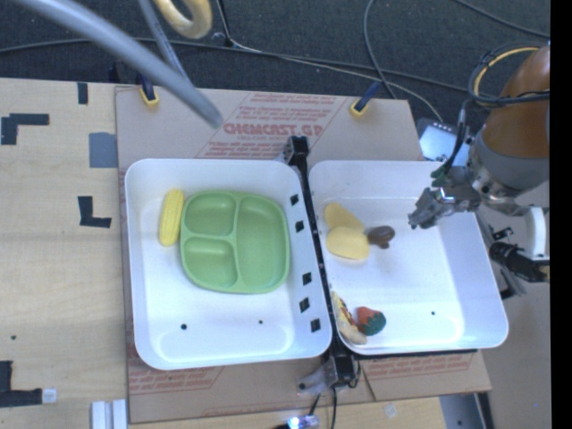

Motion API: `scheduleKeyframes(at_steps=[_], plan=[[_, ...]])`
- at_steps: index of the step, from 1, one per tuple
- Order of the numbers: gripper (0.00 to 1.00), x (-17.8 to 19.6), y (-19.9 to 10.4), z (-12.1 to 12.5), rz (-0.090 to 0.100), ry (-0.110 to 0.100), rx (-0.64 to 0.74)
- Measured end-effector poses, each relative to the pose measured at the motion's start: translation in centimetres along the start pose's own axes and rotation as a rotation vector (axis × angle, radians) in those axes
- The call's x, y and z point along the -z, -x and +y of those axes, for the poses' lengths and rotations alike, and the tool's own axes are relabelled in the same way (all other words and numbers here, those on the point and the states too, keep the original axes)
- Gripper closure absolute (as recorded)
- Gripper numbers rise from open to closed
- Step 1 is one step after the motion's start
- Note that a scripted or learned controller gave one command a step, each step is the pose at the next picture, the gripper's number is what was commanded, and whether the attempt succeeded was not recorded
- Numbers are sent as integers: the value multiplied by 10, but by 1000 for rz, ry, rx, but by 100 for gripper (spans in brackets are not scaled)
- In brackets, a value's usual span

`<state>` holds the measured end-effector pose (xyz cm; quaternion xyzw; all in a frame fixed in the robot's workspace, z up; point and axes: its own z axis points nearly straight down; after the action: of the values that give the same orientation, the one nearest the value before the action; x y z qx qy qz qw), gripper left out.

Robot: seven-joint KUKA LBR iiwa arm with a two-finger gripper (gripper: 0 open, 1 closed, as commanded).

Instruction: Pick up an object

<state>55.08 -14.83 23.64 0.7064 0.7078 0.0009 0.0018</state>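
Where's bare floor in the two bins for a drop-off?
Left bin: strip below the green tray, toward the front wall. Right bin: open middle and right, between gripper and red-green toy. Crowded by the divider: yellow pieces, brown object.

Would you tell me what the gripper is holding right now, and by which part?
Nothing: the gripper hovers above the right bin, nothing between its fingers.
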Motion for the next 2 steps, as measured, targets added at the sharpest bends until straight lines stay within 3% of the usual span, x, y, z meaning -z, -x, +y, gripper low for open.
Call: scheduleKeyframes(at_steps=[2], plan=[[100,-13,-101,19,2,-6,4]])
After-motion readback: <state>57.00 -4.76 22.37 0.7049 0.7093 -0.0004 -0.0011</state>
